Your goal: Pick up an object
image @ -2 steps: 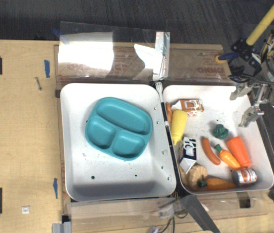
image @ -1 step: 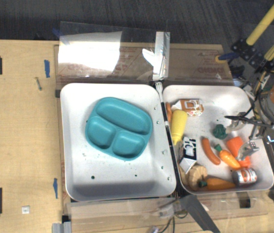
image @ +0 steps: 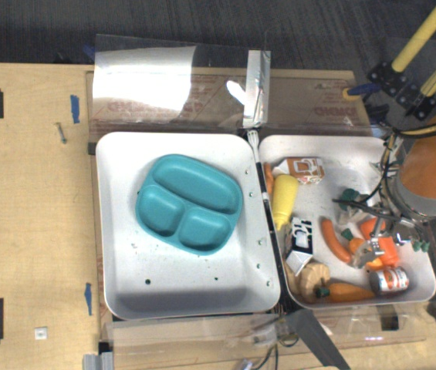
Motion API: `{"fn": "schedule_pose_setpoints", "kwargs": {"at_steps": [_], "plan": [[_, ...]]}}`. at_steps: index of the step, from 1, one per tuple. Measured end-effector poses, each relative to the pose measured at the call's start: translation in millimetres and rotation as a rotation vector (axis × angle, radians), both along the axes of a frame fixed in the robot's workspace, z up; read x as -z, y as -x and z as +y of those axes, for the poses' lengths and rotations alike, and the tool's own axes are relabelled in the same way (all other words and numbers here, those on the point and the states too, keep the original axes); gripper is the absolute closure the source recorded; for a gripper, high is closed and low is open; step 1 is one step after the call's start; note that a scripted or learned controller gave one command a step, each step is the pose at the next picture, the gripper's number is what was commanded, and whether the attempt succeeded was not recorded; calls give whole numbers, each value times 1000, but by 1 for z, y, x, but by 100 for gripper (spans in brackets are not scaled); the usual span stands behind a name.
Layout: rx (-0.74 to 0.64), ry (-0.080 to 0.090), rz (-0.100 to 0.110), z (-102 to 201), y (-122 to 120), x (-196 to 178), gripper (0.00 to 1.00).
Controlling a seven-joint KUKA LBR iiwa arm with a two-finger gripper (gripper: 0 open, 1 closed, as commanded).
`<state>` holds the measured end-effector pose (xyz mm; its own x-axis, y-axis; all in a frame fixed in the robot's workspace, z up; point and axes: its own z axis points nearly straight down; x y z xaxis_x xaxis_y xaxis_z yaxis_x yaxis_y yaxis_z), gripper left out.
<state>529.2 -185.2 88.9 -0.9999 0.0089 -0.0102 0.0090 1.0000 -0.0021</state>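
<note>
Two shallow white bins sit side by side on the tan wooden table (image: pixel 25 230). The left white bin (image: pixel 125 284) carries a teal plastic divided plate with three compartments (image: pixel 190 203), lying near its centre and tilted slightly; bare white floor surrounds the plate on all sides, widest toward the near edge.

The right white bin (image: pixel 326 146) is crowded. A yellow plastic bottle-shaped object (image: pixel 283 199) lies along its left wall, just beside the divider between the bins. Above it rests a small brown-and-white packet (image: pixel 304 169); below it lies a black-and-white printed card (image: pixel 301 236). An orange curved carrot-like toy (image: pixel 336 241) lies mid-bin, and a longer orange carrot toy (image: pixel 349 290) rests along the near wall, touching a tan rounded lump (image: pixel 310 276). A small red-and-silver can (image: pixel 389 280) lies on its side in the near right corner.

The grey arm with its orange band (image: pixel 427 172) enters from the right and hangs over the right side of this bin. The claw (image: pixel 377 247) is low among the orange items (cables and fittings crowd this area), and whether it is spread or closed cannot be told. Open floor in this bin remains only along the far wall and right of the packet.
</note>
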Motion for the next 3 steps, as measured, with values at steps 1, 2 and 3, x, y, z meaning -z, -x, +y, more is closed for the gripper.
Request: {"fn": "schedule_pose_setpoints", "kwargs": {"at_steps": [1,2,3], "plan": [[83,0,-3,11,22,0,0],[170,2,-19,32,41,-3,0],[92,4,-23,49,40,-3,0]]}}
